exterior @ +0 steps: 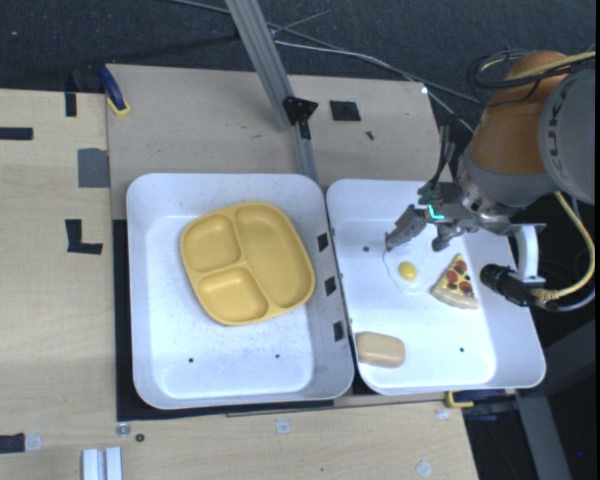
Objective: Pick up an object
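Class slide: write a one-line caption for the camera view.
Open gripper poised above a toy fried egg beside a pizza slice in the right bin; yellow divided plate sits left.

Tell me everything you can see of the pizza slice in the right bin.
The pizza slice is a small toy wedge, plastic by its look, lying flat on the floor of the right bin. It has a pale tan crust edge toward the bottom right and a yellow top with red spots, its tip pointing up toward the tool. A fried egg toy lies just left of it, apart. The tool's fingers are spread above and left of the slice, with nothing between them.
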You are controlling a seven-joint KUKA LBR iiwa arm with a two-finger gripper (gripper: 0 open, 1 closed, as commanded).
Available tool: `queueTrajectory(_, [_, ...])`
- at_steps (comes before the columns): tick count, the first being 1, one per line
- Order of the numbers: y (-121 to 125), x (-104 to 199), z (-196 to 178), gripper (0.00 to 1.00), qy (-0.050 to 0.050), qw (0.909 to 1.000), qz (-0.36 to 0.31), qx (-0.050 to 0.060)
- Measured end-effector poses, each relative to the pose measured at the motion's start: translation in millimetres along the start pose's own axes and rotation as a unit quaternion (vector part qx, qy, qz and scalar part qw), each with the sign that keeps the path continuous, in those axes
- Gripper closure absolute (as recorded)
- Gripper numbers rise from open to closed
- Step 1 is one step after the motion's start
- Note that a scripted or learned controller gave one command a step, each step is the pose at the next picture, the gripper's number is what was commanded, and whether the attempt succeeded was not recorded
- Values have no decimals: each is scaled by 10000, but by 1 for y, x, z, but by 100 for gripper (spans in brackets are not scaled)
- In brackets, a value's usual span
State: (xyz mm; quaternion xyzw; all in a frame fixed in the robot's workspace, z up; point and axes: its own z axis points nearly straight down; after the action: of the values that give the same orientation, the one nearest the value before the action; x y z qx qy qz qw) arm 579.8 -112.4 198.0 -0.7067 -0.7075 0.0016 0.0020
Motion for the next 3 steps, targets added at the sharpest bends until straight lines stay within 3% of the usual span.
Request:
queueTrajectory(1, [1, 0, -1, 0, -3, 10000, -2, -18])
queueTrajectory(2, [-3, 1, 63, 0, -2, 10000, 2, 14])
queueTrajectory(3, [0, -2, 111, 0, -40, 10000, 8, -63])
